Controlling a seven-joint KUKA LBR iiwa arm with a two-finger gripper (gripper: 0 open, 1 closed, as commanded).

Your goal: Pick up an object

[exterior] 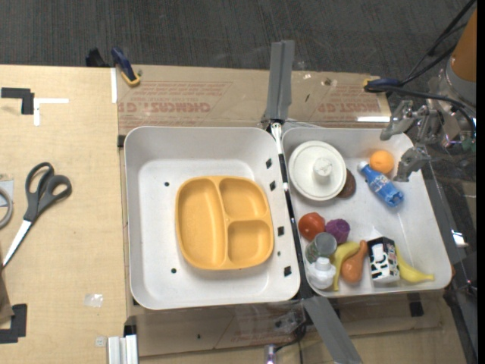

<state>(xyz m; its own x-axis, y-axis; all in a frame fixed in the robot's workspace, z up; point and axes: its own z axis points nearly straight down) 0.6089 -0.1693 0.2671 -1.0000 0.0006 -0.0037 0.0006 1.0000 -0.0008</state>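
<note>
The right bin [432, 203] holds several small objects. An orange ball [381, 161] lies beside a blue bottle [383, 186] near its far right. A white round bowl [321, 171] sits at the far left. Along the front are a red tomato [311, 224], a purple piece [339, 228], a grey cup [324, 243], an orange-yellow gourd [350, 259], a black-and-white carton [383, 260] and a banana [414, 272]. My gripper [402, 142] hangs over the bin's far right corner, just right of the ball, open, with nothing between its fingers.
The left bin [148, 203] carries a yellow divided plate [225, 222]. Scissors [38, 196] lie on the wooden bench at the left. A blue-and-yellow clamp [125, 65] sits at the back. A grey bar [279, 82] runs up from between the bins.
</note>
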